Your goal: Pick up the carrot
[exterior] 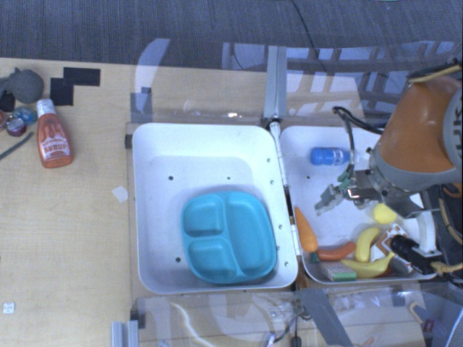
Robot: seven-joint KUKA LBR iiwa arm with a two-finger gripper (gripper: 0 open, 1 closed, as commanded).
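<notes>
- The carrot (pixel 305 230) lies in the right bin (pixel 318 139), hard against that bin's left wall and toward its near-left corner, stretched along the wall with its thin end pointing to the far side.
- The gripper (pixel 331 197) hangs over the middle of the right bin, off to the carrot's right and apart from it; nothing sits between its fingers, and whether they are spread or closed cannot be told.
- The arm (pixel 423 132), grey with an orange band, comes in over the right bin's right edge.
- A blue bottle (pixel 329 155) lies on its side near the right bin's far edge.
- Along the right bin's near edge sit a red-orange sausage-shaped piece (pixel 336 251), touching the carrot's thick end, and a banana (pixel 367 255) just to its right, with a lemon (pixel 384 213) a little beyond.
- The left bin (pixel 166 157) holds a blue divided plate (pixel 228 236), placed toward its near-right corner.
- On the bench's left edge a ketchup bottle (pixel 53 140) lies flat.
</notes>
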